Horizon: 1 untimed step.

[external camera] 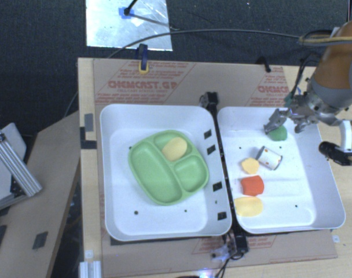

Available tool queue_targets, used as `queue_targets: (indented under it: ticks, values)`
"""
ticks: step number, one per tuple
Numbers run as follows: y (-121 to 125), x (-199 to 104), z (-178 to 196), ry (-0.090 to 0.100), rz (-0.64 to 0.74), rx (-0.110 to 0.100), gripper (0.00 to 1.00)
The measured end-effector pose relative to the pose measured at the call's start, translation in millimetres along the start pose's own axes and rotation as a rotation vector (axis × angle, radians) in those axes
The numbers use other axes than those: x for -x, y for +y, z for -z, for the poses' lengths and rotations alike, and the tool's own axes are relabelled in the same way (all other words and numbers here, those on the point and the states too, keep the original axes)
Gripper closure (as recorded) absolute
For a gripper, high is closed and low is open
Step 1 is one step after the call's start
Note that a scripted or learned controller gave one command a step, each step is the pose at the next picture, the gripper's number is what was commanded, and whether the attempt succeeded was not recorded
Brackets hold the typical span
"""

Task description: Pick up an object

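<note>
Gripper (287, 120) hangs over the far part of the right bin (326, 213), its fingers spread apart, one tip just above a green object (277, 134) that lies on the bin floor, not held. Nearer the camera in the same bin lie a small yellow piece (250, 166), a silver-and-white cylinder (270, 158) just beside it, an orange block (252, 185) and a yellow lump (249, 206). The left bin (124, 120) holds a green divided plate (158, 175) with a yellow item (175, 149) in one compartment
</note>
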<state>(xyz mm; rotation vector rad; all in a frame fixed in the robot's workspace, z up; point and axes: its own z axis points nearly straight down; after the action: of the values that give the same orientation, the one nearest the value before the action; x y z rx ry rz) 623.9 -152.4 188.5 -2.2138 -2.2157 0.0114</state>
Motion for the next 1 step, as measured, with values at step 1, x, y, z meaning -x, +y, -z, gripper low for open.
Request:
queue_targets:
  ticks: [1]
  values:
    - [2.9,-0.3,8.4,-0.002,0.002,0.013,0.00]
